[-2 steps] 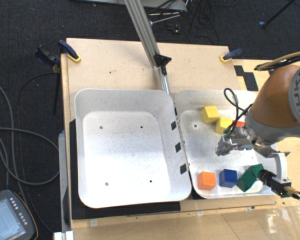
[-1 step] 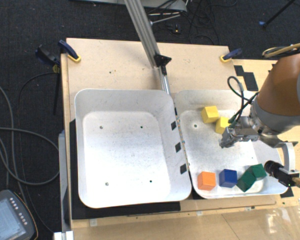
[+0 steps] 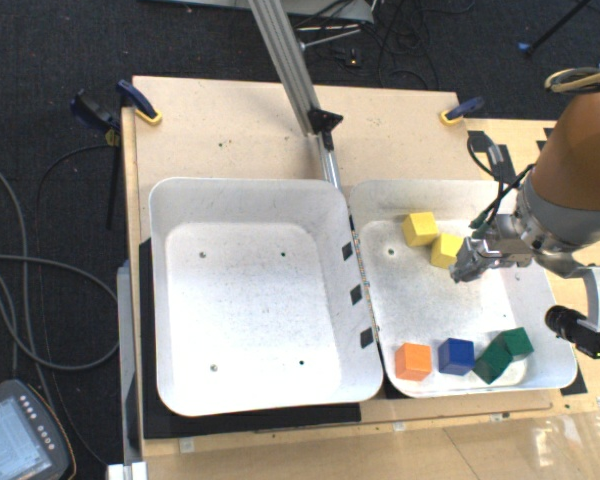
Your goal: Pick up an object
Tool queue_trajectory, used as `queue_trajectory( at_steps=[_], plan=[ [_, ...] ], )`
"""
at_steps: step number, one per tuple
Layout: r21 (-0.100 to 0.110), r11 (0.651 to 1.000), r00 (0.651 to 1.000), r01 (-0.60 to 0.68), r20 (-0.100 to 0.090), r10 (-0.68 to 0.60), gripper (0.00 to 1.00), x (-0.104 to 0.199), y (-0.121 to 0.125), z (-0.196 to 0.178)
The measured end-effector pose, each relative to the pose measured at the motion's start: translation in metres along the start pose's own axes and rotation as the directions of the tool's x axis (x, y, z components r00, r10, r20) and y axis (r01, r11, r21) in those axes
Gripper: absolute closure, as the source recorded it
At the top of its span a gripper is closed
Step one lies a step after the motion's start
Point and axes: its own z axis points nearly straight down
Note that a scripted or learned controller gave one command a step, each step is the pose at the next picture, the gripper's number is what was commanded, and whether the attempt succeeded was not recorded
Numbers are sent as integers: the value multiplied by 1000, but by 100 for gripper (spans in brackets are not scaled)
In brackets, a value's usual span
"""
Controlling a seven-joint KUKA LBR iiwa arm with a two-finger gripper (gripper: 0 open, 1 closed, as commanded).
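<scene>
Hovering in the right bin point(image 3: 540, 373), the gripper point(image 3: 467, 265) sits just right of a yellow block point(image 3: 445, 251), touching or nearly; its closure unreadable

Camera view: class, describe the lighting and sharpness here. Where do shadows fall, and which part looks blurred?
Camera view: even, soft light with no strong glare on the white bins; the coloured blocks, such as the orange cube, look sharp and cast only faint shadows; a dim shadow lies on the bin floor under the gripper; the arm looks softer, slightly blurred.

Bench point(image 3: 240, 133) bears two white bins point(image 3: 180, 203).
</scene>
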Motion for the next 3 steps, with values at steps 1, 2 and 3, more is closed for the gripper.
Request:
queue_trajectory(
  at_steps=[1,2,3],
  plan=[
    [6,1000,1000,5,-3,-5,100,55,14,9],
    [8,1000,1000,5,-4,-5,100,111,22,21],
    [10,1000,1000,4,-4,-4,100,166,22,33]
  ],
)
